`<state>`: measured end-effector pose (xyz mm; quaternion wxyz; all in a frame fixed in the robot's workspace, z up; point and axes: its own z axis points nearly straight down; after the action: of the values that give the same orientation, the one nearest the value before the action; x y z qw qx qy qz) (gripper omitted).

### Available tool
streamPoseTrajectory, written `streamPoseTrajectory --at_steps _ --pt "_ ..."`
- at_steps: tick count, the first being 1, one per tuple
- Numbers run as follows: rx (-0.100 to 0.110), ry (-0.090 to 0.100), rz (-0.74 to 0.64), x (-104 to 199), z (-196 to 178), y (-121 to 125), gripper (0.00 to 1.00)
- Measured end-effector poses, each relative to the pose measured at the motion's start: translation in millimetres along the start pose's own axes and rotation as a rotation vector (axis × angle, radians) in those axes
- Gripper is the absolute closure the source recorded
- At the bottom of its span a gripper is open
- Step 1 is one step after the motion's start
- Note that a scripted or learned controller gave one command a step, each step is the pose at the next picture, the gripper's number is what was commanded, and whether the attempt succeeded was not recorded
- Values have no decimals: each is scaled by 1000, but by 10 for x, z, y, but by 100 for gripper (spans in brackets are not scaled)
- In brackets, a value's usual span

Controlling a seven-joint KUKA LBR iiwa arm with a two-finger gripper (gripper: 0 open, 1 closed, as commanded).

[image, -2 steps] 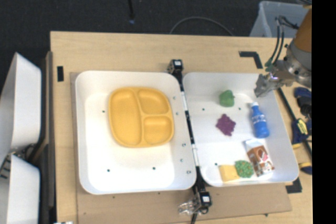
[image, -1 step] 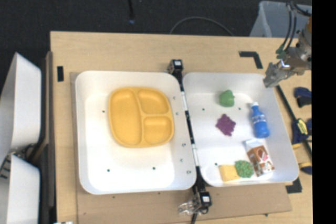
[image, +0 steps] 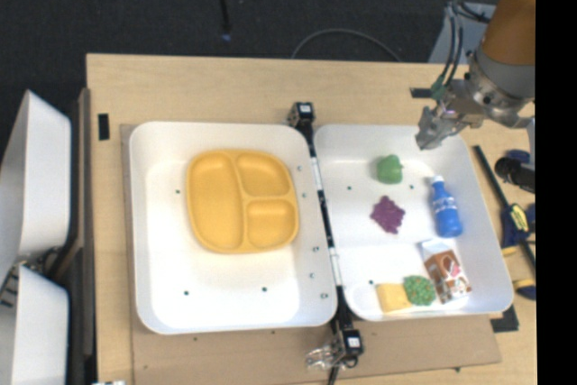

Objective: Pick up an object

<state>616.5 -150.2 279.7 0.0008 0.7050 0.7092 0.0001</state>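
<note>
Tool (image: 435,132) above right bin (image: 361,284) far edge, grip state unclear; wooden bench (image: 198,86), dark floor.

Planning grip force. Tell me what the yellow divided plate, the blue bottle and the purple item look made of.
Yellow divided plate: likely moulded plastic, smooth matte, uniform colour.
Blue bottle: likely glossy plastic, with a white cap.
Purple item: bumpy cluster, possibly toy plastic grapes; too small to be sure.

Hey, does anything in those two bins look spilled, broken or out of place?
Nothing stands out. The yellow plate lies flat in the left bin. In the right bin the green pepper, purple grapes, blue bottle, packet, broccoli and yellow block lie loose, nothing spilled.
</note>
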Motion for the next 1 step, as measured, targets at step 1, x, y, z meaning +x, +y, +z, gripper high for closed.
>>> streamPoseTrajectory --at_steps 1 --pt "1 1 0 470 138 47 100"
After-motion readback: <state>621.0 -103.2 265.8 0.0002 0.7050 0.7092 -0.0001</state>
